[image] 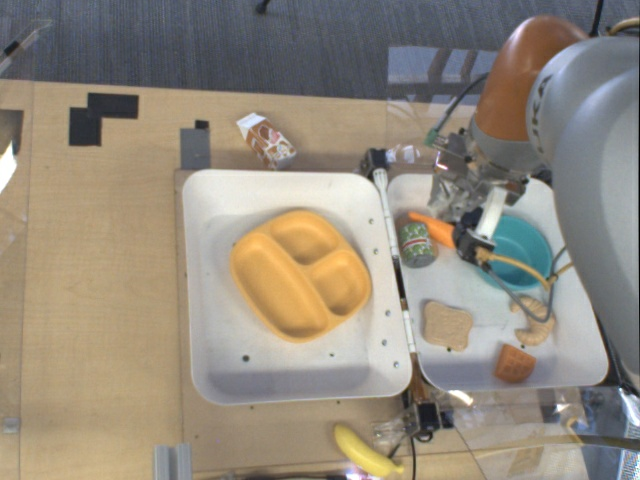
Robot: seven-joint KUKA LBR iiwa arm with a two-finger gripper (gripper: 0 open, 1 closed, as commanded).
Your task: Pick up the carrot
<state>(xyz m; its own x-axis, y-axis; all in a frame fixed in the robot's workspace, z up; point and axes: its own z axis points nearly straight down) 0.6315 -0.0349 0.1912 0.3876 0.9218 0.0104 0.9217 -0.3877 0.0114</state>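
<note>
Camera view puts the carrot (432, 230) in the right bin (570, 368), lying near its upper left, touching the green can (417, 243) on one side with the teal bowl (520, 251) close on the other. My gripper (462, 208) hangs right over the carrot's far end; I cannot tell how my fingers stand from here. My worry is crowding: coming down, I judge I could strike the can or the bowl's rim and knock the carrot aside instead of catching it.

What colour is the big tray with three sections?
Yellow. The tray sits in the left bin, seen in the camera view.
</note>
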